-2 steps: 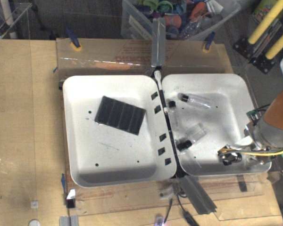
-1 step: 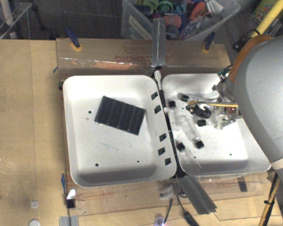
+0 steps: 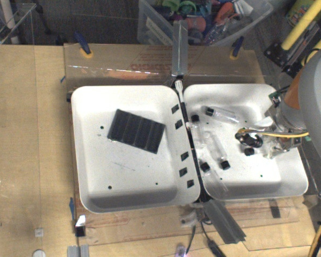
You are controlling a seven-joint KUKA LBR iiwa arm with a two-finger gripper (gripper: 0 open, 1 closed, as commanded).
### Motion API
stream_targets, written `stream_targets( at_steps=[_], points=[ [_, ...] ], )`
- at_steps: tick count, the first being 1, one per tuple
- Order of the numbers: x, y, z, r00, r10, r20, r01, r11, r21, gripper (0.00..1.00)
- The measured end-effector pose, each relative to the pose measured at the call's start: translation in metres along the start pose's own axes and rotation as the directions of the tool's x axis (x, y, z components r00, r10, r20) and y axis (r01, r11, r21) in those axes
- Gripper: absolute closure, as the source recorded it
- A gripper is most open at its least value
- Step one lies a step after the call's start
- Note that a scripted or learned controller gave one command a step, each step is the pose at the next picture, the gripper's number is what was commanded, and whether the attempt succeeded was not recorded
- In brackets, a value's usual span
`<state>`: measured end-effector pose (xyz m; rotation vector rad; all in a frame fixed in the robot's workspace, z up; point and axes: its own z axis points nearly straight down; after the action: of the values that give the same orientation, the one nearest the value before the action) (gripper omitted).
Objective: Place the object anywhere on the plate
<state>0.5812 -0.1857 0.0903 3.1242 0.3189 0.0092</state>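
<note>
A black ribbed rectangular plate (image 3: 136,131) lies flat in the left bin (image 3: 91,186), slightly turned. In the right bin (image 3: 289,183) lie see-through pieces with black ends: one near the back (image 3: 220,113) and one near the middle (image 3: 215,148). A small black piece (image 3: 249,152) rests close to the gripper. My gripper (image 3: 273,145) hangs low over the right side of the right bin, under the grey arm (image 3: 315,90). Nothing is visibly held.
Small black tabs (image 3: 183,156) run along the ridge between the two bins. A clear tub of colourful toys (image 3: 203,7) stands behind the bins. Bare wooden bench (image 3: 27,143) spreads to the left.
</note>
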Motion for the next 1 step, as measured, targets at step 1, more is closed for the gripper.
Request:
stream_targets(
  at_steps=[1],
  points=[
    [-0.0197, 0.0106, 0.0000, 1.000, -0.021, -0.010, 0.021, 0.999, 0.031, 1.00]
  ],
)
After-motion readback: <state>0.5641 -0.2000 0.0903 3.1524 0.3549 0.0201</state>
